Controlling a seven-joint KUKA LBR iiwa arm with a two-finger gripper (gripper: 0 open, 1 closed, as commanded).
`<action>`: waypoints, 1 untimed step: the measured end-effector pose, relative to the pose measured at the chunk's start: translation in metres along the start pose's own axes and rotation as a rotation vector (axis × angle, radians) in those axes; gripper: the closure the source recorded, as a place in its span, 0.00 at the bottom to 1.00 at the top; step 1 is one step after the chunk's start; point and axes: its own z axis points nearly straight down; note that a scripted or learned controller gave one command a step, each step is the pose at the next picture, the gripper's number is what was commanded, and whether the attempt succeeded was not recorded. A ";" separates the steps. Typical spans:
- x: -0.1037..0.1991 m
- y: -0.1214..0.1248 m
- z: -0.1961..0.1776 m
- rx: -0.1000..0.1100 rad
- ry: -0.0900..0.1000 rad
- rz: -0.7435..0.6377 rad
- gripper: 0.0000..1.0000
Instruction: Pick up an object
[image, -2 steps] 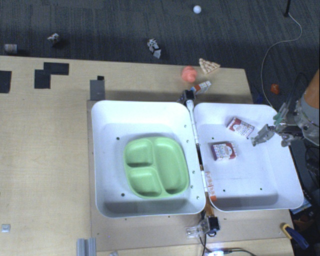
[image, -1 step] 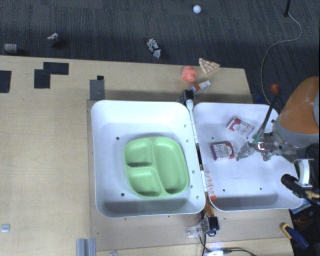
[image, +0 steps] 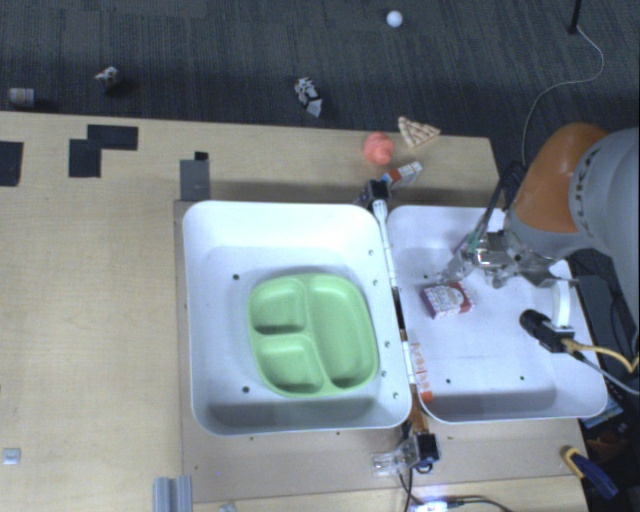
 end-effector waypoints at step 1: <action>0.001 0.003 -0.013 -0.006 0.002 -0.002 1.00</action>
